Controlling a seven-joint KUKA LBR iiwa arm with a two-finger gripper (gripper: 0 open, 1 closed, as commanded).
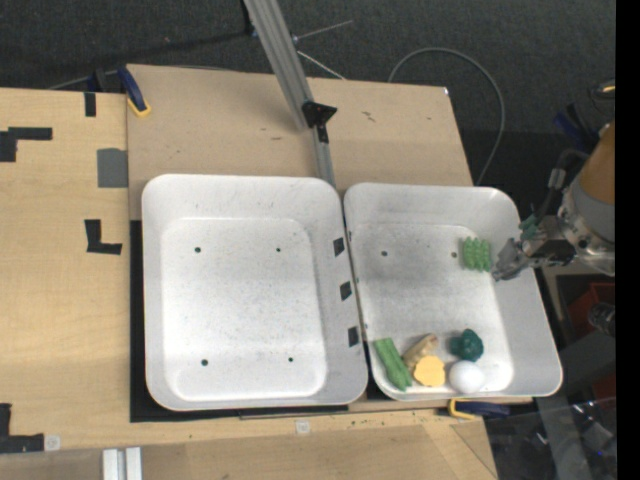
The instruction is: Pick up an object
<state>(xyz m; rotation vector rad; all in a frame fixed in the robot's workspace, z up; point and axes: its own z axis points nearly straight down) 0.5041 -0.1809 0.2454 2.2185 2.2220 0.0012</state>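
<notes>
Jaw spacing on the gripper (512,260) cannot be told. Just beside it, toward the bin's (420,203) centre, lies a green ridged block (476,254), judged light, slightly soft; best pinched across its short sides.

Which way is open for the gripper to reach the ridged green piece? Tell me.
Probably yes, straight from the right. The gripper sits at the right bin's right wall, just beside the ridged green piece, with nothing between them; the other objects cluster at the bin's near edge.
</notes>
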